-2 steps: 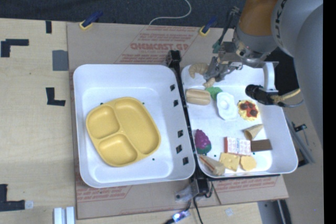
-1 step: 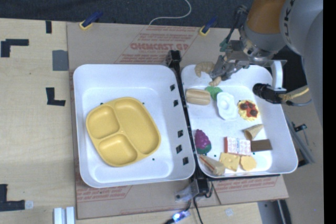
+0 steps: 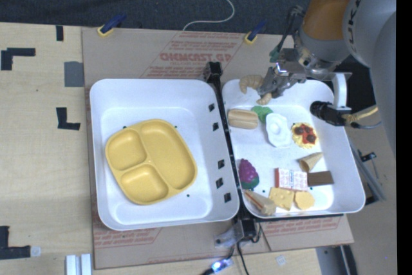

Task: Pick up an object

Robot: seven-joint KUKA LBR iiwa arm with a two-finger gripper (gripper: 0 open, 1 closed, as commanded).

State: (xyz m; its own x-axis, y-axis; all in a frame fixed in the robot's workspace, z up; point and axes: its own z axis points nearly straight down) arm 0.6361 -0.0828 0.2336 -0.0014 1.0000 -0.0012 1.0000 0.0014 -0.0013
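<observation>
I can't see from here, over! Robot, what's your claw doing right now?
Gripper low over right bin's far end, at croissant. Grasp unconfirmed. Toy foods crowd the bin; hot dog close by. Yellow tray sits in left bin.

Even overhead light, soft shadows, slight blur throughout.

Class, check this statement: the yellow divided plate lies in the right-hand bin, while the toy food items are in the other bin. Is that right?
Not quite. The camera view shows the yellow divided plate in the left-hand bin. The toy food items, such as the purple one, are in the other bin, the right-hand bin.
</observation>
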